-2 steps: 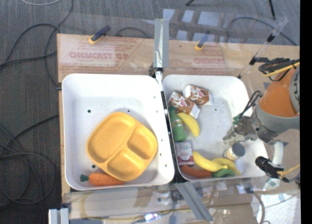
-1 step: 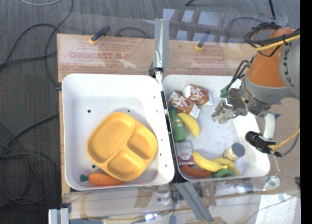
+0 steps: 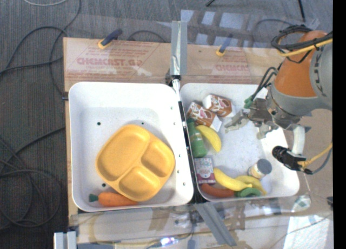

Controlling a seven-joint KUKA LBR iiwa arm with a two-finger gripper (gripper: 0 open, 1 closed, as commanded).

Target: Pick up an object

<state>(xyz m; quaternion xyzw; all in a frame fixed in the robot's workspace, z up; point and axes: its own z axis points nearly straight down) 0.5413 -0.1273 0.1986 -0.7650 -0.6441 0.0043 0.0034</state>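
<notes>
My gripper (image 3: 249,127) hangs over the middle of the right bin (image 3: 286,188), open, with nothing between its fingers. To its left lie two snack packets (image 3: 203,114) (image 3: 220,104), a yellow banana (image 3: 211,137) and a green bottle (image 3: 197,143). Below it sit a small grey-lidded jar (image 3: 263,168), a second banana (image 3: 232,180), a red pepper (image 3: 216,191), a green item (image 3: 249,192) and a red packet (image 3: 204,168). None of them touches the gripper.
The left bin (image 3: 86,102) holds an upturned yellow divided plate (image 3: 135,161) and a carrot (image 3: 114,200) at its front edge. A metal divider (image 3: 176,53) runs between the bins. The arm's orange band (image 3: 294,77) and cables overhang the right bin's right side.
</notes>
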